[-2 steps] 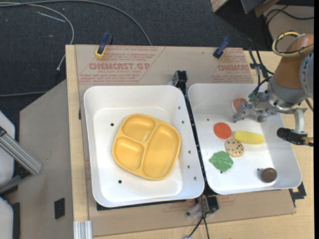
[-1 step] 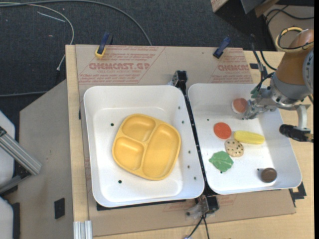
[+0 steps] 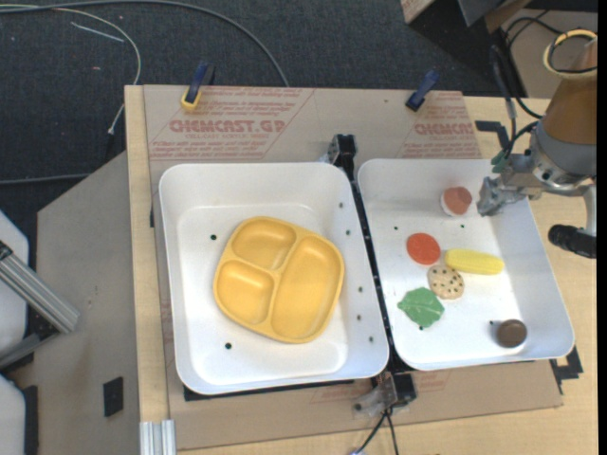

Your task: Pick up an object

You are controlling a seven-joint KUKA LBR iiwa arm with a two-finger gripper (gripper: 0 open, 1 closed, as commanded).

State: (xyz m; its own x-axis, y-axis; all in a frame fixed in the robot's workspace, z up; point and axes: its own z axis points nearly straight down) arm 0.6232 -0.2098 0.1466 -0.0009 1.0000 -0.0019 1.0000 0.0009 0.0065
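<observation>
Gripper [image 3: 495, 195] over right bin [image 3: 545, 282], state unclear; reddish round piece [image 3: 457, 199] just beside it.

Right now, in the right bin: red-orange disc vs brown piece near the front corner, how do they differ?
Colour: the red-orange disc is bright; the brown piece is dark.
Size: the disc looks wider; the brown piece looks smaller and rounder.
Place: the disc lies mid-bin, next to the yellow piece and above the speckled cookie; the brown piece sits alone near the front right corner.
Shared: both lie loose in the right bin, apart from the gripper.
</observation>
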